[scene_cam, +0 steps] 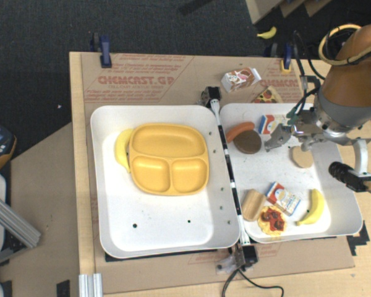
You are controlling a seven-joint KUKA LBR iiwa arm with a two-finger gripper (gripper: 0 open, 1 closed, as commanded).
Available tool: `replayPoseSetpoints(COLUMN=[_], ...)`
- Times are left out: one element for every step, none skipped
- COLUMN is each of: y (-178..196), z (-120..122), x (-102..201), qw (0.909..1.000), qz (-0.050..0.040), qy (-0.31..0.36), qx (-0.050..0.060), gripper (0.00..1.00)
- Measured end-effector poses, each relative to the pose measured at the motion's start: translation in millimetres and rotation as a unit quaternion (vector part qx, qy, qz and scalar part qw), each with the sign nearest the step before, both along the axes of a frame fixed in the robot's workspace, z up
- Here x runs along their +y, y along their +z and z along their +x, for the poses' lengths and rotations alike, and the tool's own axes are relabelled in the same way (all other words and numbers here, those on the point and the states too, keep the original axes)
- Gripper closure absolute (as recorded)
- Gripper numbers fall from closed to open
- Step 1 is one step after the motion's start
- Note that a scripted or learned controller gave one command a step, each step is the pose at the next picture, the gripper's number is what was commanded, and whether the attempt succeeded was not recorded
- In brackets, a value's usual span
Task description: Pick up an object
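My gripper [292,143] hangs over the upper part of the right bin [340,228], with its fingers [276,140] spread open and nothing between them. Just left of it lie a small blue, red and white carton [266,124], a brown round patty [248,142] and an orange sausage [239,130]. A tan round biscuit [303,159] lies just below the gripper. Along the bin's front sit a bread roll [252,203], a pizza slice [271,220], a white and red carton [283,198] and a banana [313,207].
The left bin [154,228] holds a yellow divided tray [169,158] with a yellow piece [121,148] under its left side. On the board behind the bins lie another carton [240,79] and a pizza slice [268,95]. The arm [349,91] covers the right bin's far right corner.
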State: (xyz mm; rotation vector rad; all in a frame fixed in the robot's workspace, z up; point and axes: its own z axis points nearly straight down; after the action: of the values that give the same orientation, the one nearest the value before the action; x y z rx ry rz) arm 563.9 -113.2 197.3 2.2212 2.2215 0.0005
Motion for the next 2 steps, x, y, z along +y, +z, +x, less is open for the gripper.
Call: replayPoseSetpoints(y=[-94.7, -107.9], z=[94.8, 102.2], x=[-27.9, 6.5], qw=[1.0, 1.0], qz=[-0.0015, -0.0067], qy=[0.001, -0.001], qx=[-0.005, 0.003], gripper=[0.0, 0.0])
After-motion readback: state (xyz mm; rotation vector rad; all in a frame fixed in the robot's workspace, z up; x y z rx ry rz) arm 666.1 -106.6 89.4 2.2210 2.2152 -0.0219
